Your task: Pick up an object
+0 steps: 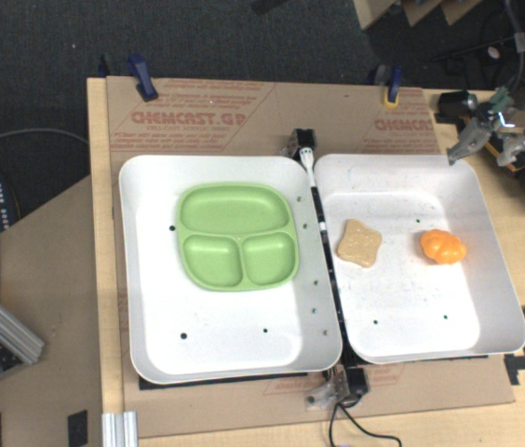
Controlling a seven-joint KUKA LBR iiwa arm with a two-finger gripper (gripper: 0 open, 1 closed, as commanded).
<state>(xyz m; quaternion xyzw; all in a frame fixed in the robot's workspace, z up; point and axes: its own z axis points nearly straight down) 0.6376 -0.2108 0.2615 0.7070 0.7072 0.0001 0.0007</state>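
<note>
Gripper stood at upper right, beyond right bin rim; jaw state could not be told. Orange object and tan toast piece lay apart in right bin, ungrasped. Green divided plate sat in left bin. Judged step: pre-approach. Next move called for descent over chosen object.

A robotics lab, by every sign: the worktop is a sheet of printed cardboard held down by blue clamps, with two white bins bolted side by side, loose cables trailing off its near edge, aluminium framing beside it and dark carpet beyond.
</note>
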